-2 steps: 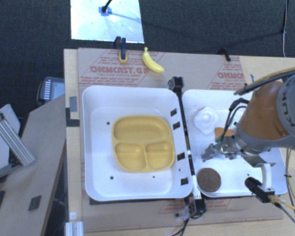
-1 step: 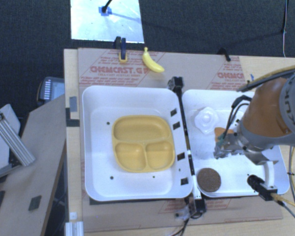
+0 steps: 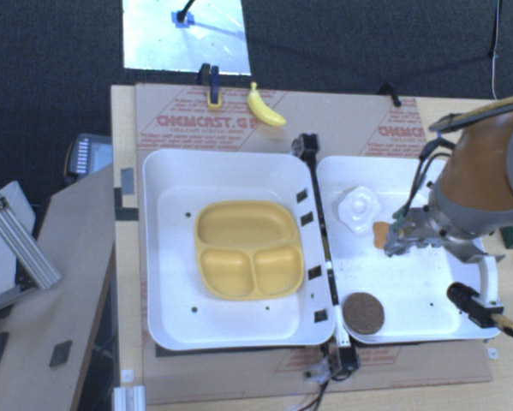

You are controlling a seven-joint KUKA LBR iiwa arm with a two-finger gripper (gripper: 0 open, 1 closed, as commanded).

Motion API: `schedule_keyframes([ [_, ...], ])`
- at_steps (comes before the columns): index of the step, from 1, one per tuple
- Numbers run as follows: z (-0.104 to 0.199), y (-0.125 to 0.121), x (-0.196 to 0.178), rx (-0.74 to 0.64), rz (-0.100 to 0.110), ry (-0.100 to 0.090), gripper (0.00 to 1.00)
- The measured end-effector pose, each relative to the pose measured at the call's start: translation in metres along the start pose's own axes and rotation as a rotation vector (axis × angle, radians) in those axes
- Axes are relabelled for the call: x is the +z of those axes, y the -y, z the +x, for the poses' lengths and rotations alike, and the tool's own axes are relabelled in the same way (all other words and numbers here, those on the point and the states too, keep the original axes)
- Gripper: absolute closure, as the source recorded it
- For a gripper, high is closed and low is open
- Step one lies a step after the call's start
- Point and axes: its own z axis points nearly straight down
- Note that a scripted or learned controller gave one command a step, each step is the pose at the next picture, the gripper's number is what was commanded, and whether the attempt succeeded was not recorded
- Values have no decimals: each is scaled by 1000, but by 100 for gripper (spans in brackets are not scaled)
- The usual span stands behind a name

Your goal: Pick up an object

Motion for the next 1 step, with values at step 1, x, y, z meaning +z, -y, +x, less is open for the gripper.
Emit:
schedule_keyframes([
  [1,10,-4,-57,-2,0,-1,100],
])
